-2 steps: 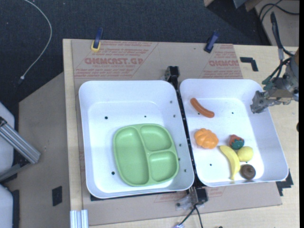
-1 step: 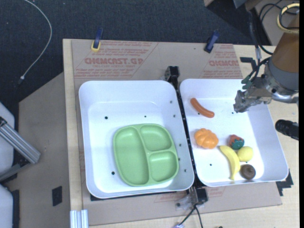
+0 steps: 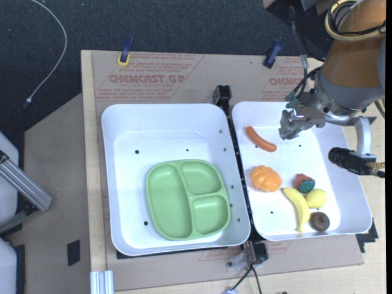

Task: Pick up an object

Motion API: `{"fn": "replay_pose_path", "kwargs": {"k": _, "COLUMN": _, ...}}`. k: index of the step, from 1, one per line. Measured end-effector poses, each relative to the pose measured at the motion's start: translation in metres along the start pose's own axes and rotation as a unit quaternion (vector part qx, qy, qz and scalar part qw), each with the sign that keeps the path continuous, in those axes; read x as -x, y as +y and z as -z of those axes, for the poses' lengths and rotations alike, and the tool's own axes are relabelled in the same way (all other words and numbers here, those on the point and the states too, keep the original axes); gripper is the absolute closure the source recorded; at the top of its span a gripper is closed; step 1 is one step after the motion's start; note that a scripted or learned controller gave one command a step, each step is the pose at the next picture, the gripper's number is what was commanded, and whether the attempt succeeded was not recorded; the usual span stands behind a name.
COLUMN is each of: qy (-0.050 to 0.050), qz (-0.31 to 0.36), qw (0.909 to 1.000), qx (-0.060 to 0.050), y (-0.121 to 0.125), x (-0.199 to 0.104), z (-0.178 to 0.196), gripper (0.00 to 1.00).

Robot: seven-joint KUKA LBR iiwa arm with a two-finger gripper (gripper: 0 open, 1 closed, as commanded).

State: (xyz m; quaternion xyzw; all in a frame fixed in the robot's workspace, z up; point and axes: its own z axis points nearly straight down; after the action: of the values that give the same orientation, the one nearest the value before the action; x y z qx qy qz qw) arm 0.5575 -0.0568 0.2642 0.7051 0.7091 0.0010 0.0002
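Note:
The right bin holds an orange sausage, an orange pumpkin-shaped toy, a yellow banana, a red and green strawberry-like toy, a yellow lemon and a brown round piece. My gripper hangs over the upper part of this bin, just right of the sausage. Nothing shows between its fingers. From this angle the gap between them is not readable.
The left bin carries a green divided plate. Black clamps sit between the bins at the top and bottom. A black fixture juts in over the right bin's right edge.

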Motion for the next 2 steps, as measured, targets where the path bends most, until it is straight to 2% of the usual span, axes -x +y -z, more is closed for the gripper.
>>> {"fn": "replay_pose_path", "kwargs": {"k": 1, "qy": 0.001, "qz": 0.0, "qw": 1.0, "qx": -0.003, "y": 0.006, "x": -0.05, "z": -0.023, "gripper": 1.0}}
{"fn": "replay_pose_path", "kwargs": {"k": 2, "qy": 0.0, "qz": 0.0, "qw": 1.0, "qx": 0.0, "y": 0.018, "x": -0.101, "z": -0.021, "gripper": 1.0}}
